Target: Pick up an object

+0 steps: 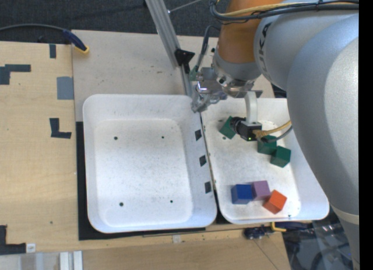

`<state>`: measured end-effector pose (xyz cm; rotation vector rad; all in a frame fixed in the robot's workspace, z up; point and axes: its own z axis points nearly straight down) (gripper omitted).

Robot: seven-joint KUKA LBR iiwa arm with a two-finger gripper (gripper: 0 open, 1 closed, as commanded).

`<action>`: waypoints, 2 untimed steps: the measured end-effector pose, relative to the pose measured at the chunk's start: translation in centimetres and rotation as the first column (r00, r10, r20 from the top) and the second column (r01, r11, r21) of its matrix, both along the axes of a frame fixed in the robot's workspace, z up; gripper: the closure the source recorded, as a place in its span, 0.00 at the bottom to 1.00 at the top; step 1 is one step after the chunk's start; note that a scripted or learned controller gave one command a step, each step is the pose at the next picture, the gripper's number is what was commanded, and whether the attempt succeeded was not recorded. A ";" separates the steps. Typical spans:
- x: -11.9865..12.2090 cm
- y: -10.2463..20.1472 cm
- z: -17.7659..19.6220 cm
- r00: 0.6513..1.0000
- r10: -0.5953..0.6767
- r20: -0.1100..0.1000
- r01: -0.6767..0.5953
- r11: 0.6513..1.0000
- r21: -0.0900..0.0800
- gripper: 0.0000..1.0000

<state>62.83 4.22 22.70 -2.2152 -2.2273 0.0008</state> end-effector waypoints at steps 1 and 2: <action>2.1 4.7 1.0 1.000 0.001 0.002 -0.001 1.000 0.002 1.00; 2.0 4.4 1.0 1.000 -0.003 -0.001 0.003 1.000 -0.002 0.00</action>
